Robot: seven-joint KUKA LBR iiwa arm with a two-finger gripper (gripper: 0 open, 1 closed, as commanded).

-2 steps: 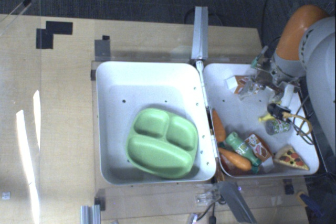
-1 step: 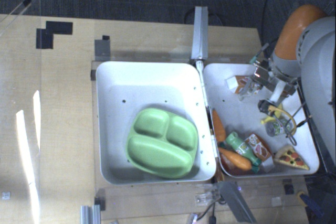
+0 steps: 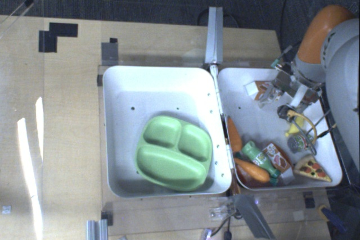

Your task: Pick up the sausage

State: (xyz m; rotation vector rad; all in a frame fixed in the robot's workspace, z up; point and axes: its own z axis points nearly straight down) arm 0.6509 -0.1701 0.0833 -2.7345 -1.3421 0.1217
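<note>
The gripper hangs in the right bin, fingers seemingly apart (view is poor), well away from the sausage by the divider.

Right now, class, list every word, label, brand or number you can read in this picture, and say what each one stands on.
None can be read.
Red carton: printed label, too blurred to read.
Green bottle: label too small to read.
White packet: no legible print.

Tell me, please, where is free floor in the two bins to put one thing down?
Left bin: bare floor behind and left of the green tray. Right bin: bare middle patch, below the gripper. Its near end is crowded with toy food.
</note>
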